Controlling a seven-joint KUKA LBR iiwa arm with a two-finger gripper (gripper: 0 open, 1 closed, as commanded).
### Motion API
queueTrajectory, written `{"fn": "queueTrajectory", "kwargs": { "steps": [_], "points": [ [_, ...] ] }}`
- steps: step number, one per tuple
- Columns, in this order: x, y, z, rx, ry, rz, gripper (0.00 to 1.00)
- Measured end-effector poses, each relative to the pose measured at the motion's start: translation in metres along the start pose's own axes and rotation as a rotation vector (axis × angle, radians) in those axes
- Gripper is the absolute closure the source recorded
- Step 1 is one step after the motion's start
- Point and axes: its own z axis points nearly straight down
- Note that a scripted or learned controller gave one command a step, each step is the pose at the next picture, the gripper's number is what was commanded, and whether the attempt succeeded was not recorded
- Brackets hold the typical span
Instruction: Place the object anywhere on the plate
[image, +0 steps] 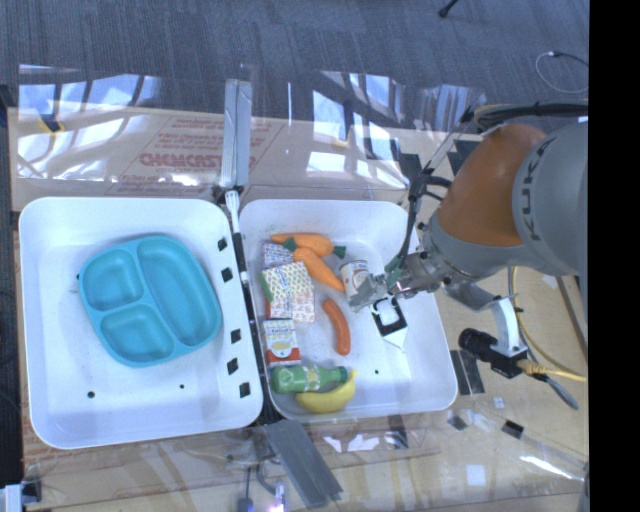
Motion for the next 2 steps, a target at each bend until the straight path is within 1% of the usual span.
{"fn": "queueTrajectory", "kwargs": {
  "steps": [1,2],
  "points": [
    [0.079,0.060,-0.033,0.001,-0.001,-0.133,1.00],
    [0.151,0.089,-0.011,0.005,-0.001,-0.147,1.00]
  ]
}}
